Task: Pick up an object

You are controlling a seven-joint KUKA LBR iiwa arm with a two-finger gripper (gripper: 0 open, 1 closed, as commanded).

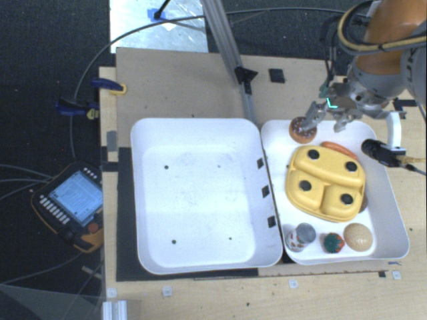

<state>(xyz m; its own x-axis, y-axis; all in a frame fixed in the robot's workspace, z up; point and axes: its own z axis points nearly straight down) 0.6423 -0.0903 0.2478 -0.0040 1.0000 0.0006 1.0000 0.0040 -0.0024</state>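
Pincer (319, 120) hangs over right bin's (393, 212) far-left corner, touching/just above small brown round obj (302, 132); can't tell its state. Obj looks light, stiff, prob. rolls; grip across its middle. Big yellow block (325, 182) just beside it.

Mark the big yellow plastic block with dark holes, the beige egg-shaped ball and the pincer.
Big yellow plastic block with dark holes (325, 183): camera view, middle of its top.
Beige egg-shaped ball (358, 237): camera view, its centre.
Pincer (317, 116): camera view, between its fingertips.
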